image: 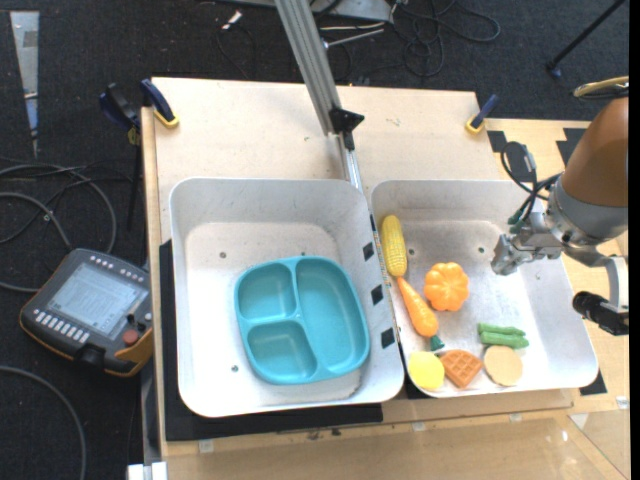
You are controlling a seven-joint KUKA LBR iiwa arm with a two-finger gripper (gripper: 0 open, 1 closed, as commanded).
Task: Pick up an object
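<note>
Gripper (503,259) low in right bin (560,313), near pumpkin (446,286) (apart); jaws' state unclear, cannot tell. Nothing visibly lifted; pick not done.

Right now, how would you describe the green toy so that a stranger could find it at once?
Look in the right white bin, toward its near right corner. The green bean pod lies flat there, just above the round beige piece. It is the only green, long thing among orange and yellow toys.

My bins (200,208) look like matt white plastic, the blue tray (300,318) smooth glossy plastic, my bench (250,128) pale bare wood, my gripper (507,258) dull grey metal
</note>
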